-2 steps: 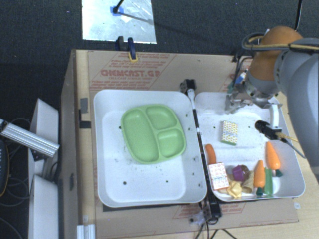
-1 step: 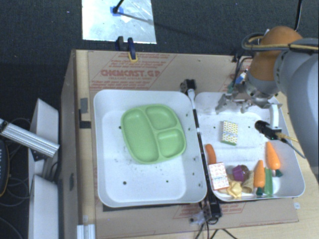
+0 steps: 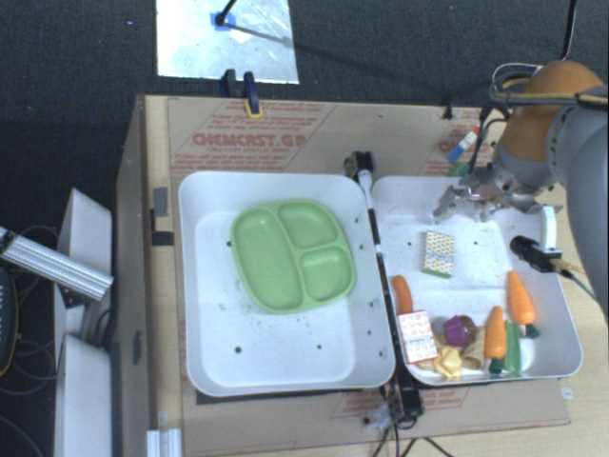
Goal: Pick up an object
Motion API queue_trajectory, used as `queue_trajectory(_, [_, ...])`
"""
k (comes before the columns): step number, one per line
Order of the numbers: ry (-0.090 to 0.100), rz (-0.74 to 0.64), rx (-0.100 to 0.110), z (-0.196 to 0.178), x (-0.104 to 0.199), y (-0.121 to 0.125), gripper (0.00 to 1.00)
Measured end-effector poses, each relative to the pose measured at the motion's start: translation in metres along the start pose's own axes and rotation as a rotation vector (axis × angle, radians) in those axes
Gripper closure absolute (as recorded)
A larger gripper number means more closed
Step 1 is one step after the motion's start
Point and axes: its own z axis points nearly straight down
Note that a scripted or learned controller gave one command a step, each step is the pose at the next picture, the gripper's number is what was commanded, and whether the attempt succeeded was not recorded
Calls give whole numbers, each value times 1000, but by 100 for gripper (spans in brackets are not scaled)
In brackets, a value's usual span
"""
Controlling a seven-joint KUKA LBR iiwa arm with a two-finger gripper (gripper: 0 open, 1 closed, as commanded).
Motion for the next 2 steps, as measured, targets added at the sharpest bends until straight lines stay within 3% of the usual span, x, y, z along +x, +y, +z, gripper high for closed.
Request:
queue_trajectory(1, [-2,-4,-4,-12,0,2,100])
queue_trajectory(2, [-2,-4,-4,-12,1,2,0])
